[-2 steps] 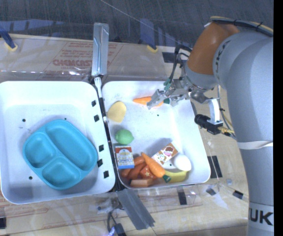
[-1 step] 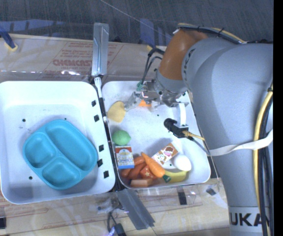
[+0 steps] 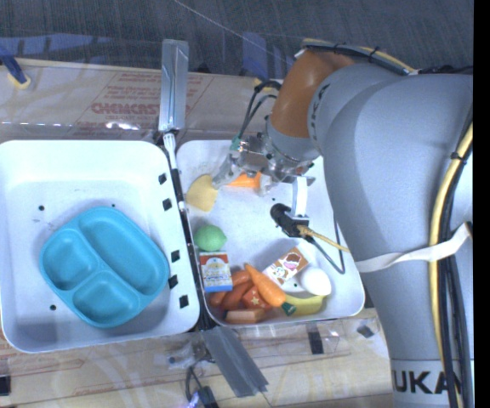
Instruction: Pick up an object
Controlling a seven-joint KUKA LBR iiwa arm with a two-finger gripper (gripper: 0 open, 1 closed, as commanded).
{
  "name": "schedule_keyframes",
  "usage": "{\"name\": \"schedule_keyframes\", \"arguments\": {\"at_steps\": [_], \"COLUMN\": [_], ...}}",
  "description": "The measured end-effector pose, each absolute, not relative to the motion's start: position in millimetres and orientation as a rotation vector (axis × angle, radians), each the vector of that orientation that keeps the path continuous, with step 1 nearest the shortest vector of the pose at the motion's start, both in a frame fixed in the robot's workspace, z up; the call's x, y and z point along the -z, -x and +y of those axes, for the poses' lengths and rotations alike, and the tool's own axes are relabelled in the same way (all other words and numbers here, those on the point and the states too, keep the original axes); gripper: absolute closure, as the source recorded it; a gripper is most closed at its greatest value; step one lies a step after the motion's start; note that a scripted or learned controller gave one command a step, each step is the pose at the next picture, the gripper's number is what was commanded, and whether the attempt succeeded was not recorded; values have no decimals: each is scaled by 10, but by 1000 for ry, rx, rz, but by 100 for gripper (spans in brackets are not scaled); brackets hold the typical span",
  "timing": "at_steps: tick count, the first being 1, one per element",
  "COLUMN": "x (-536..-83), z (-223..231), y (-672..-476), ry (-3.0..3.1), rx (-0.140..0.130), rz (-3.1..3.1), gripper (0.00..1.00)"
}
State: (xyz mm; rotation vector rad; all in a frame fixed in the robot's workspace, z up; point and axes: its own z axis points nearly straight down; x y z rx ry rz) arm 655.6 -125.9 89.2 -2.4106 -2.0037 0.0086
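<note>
Since the arm (image 3: pixel 381 126) comes in from the right of the frame and bends down over the upper end of the right bin (image 3: pixel 241 221), its wrist covers much of what I'd want to see. Just below the wrist, a little above the frame's centre, lies a small orange piece (image 3: pixel 245 180), and that looks to me like the thing being gone for. It reads as toy food. I'd guess it is light, stiff, smooth plastic, nothing fragile, but slick and small enough to squirt out of a poor pinch. I'd take it squarely across its short width, near the middle. Whether the jaws are released or clenched I cannot tell, because the wrist body covers them from this angle.

Left of the orange piece, by the wall between the bins, sits a pale yellow fruit (image 3: pixel 201 193), and below that a green ball (image 3: pixel 211 237). Lower in the frame the bin gets crowded. A red and white carton (image 3: pixel 215 272), carrots (image 3: pixel 258 289), a banana (image 3: pixel 311 305) and a white egg (image 3: pixel 316 280) touch or overlap, so their outlines are hard to separate. The orange piece's true shape is unclear, since part of it lies under the wrist. The bin's right wall is behind the arm. At the frame's left the other bin (image 3: pixel 24 185) holds a blue divided tray (image 3: pixel 105 266).
</note>
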Motion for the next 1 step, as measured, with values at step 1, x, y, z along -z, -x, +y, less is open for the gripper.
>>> {"name": "schedule_keyframes", "arguments": {"at_steps": [1], "x": [-975], "z": [-1254], "y": [-6556], "ry": [2403], "rx": [-13], "rz": [-2008], "gripper": [100]}}
